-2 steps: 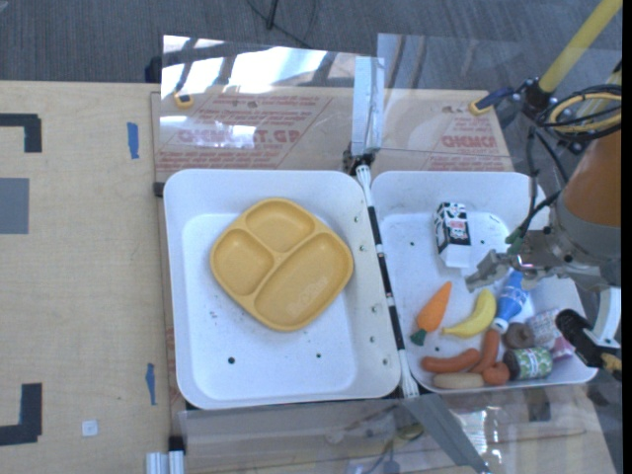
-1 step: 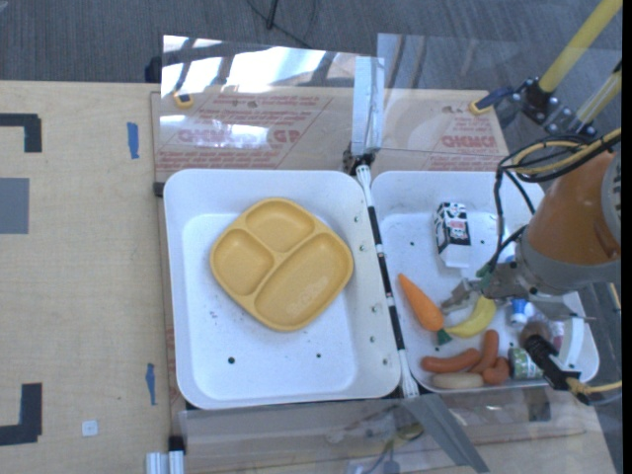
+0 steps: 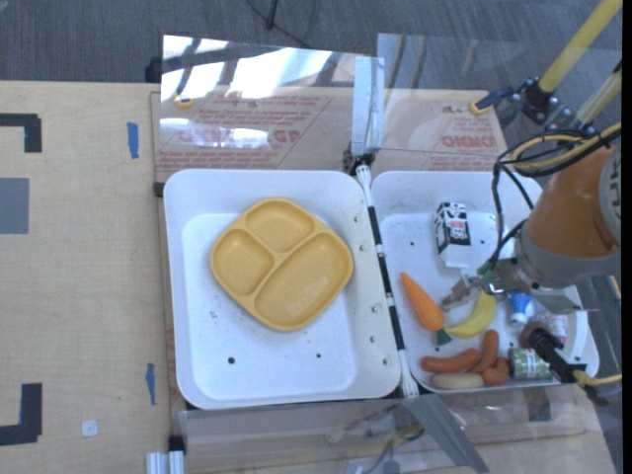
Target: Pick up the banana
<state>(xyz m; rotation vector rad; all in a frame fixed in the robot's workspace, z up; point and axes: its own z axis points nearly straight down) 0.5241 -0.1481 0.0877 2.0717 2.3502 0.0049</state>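
The end effector (image 3: pixel 472 290) is hanging low in the right bin (image 3: pixel 415 197), its metal tips splayed apart and gripping nothing, as far as this slanted view lets me judge. The banana (image 3: pixel 477 318) is lying just below those tips, touching or nearly so. A carrot (image 3: pixel 424 303) is sitting close on the far side of it from the arm, with sausages (image 3: pixel 462 359) just beyond the banana. A descent slightly off-centre is risking a pinch on the banana's curved end, letting it squirt sideways into the carrot.
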